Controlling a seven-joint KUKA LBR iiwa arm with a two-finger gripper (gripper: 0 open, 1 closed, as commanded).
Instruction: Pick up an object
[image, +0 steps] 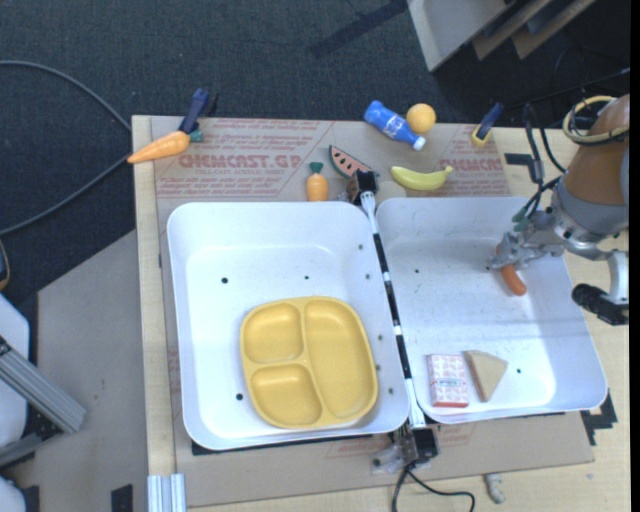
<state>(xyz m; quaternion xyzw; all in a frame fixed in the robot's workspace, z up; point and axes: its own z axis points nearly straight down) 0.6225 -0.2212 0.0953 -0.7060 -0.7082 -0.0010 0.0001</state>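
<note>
Orange piece (514, 281), carrot-like, in right bin (560, 350), upper right part, just under end effector (510, 258). Left bin (200, 300) holds yellow divided tray (308, 361). Right bin front: red-white packet (448, 380) touching tan wedge (487, 374). End effector over orange piece; cannot tell if clenched or released

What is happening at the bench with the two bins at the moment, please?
The grey arm reaches into the right bin, its tool low over a small orange piece. I can't tell whether it has a grip. A red-and-white packet and tan wedge lie nearer the front; a yellow divided plate sits in the left bin.
</note>
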